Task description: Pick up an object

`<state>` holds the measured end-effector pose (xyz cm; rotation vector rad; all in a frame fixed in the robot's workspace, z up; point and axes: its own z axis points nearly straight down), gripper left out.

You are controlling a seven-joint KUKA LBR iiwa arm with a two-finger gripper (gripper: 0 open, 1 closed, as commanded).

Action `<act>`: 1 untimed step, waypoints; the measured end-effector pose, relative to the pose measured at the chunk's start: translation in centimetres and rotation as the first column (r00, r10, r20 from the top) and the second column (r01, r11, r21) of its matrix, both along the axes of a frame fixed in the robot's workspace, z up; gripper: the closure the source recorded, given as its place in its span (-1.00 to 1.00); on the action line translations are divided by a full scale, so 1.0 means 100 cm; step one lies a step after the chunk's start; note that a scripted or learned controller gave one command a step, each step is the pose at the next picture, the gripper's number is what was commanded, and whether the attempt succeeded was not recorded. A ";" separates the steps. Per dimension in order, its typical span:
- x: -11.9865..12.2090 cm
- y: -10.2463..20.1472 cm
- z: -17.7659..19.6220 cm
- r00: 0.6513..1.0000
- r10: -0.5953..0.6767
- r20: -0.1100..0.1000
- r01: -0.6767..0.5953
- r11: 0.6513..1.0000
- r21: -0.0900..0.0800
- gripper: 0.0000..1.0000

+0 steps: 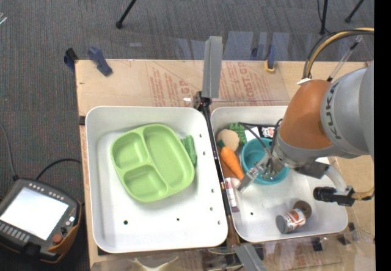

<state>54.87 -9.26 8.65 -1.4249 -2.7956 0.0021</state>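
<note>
Left bin (101,215): green divided plate (153,161), flat, out of play. Right bin (269,230): carrot (231,163) by the divider, teal bowl (259,157), tin can (291,220) on its side. Jaws (264,172) low over the bowl's rim, likely targeting it; opening and hold: can't tell.

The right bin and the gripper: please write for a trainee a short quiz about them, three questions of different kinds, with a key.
1. True or false: the green divided plate lies in the right bin.
2. Which thing lies nearest the front of the right bin? A) carrot B) tin can C) teal bowl
3. Fill in: the gripper is low over the edge of the teal ____.

Key
1. False; it lies in the left bin.
2. B
3. bowl
</note>
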 end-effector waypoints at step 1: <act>0.061 0.007 0.000 0.993 -0.117 0.002 0.117 0.993 0.000 -1.00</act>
